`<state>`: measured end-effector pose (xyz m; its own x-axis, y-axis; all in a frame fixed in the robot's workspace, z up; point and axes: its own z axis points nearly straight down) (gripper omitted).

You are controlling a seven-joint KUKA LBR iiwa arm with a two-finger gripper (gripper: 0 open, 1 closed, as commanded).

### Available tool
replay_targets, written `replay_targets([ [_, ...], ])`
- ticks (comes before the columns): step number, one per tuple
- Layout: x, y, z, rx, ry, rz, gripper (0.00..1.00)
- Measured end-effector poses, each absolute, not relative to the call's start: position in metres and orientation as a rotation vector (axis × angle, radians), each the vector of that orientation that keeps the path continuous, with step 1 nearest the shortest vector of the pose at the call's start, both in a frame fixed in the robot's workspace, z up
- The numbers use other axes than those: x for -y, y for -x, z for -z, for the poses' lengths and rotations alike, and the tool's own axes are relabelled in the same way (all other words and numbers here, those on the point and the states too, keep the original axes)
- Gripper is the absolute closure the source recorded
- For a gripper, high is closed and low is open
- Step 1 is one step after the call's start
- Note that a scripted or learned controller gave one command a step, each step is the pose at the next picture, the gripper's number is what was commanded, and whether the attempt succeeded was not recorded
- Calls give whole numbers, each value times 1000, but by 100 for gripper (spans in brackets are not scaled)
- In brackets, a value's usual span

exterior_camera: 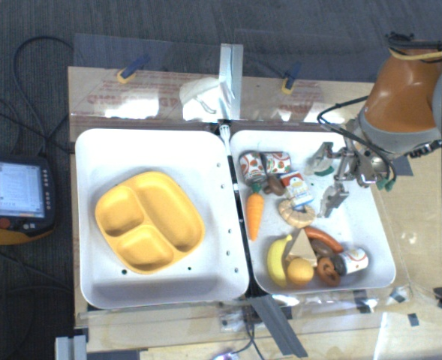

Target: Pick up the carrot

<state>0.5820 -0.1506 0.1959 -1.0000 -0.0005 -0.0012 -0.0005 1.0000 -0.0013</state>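
The orange carrot (255, 213) lies in the right bin (374, 223), close to its left wall, with its green top pointing away from me. My gripper (329, 178) hovers over the bin's right half, about a hand's width to the right of the carrot. It is open, with nothing between its fingers (333, 199). The arm's orange band (401, 96) shows at the upper right.
Cans (266, 165), a small carton (296, 187) and a bagel (296, 214) crowd the space between carrot and gripper. A banana (276, 261), a sausage (324, 240) and other toy foods fill the bin's near end. A yellow divided plate (149, 220) sits in the left bin (93, 283).
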Motion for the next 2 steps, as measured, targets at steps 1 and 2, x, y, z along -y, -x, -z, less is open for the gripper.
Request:
replay_targets([
  [1, 145, -529, -105, -3115, -174, 5, 0],
  [2, 144, -530, -115, -3116, -170, 7, 100],
])
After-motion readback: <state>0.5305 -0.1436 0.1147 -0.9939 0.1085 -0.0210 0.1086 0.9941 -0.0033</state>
